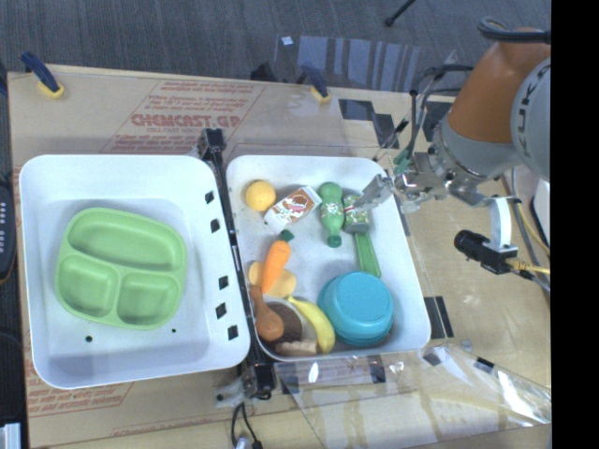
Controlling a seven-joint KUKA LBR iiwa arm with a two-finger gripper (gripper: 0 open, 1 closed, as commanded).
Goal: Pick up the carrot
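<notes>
**Over the right bin's far corner, carrot below me**

My gripper (374, 191) hangs at the upper right corner of the right bin (404, 251), just beside the green bottle (330, 211). Whether my jaws are apart or together I cannot tell; I see nothing between them.

Red print on the cardboard sheet (178, 115) behind the bins reads "CHEMCAST", with smaller lines too fine to read. A small packet (292, 205) left of the green bottle carries a red and white label I cannot make out.

The carrot (274, 264) lies in the right bin, below the packet and well left of the blue bowl (357, 309), its green tip pointing toward the packet. A yellow lemon (260, 195) sits left of the packet. A banana (314, 322) and brown pieces crowd against the bowl's left side, and a green stick (365, 251) runs from the bottle toward the bowl.

The left bin (47, 195) holds a green divided tray (120, 267).
</notes>
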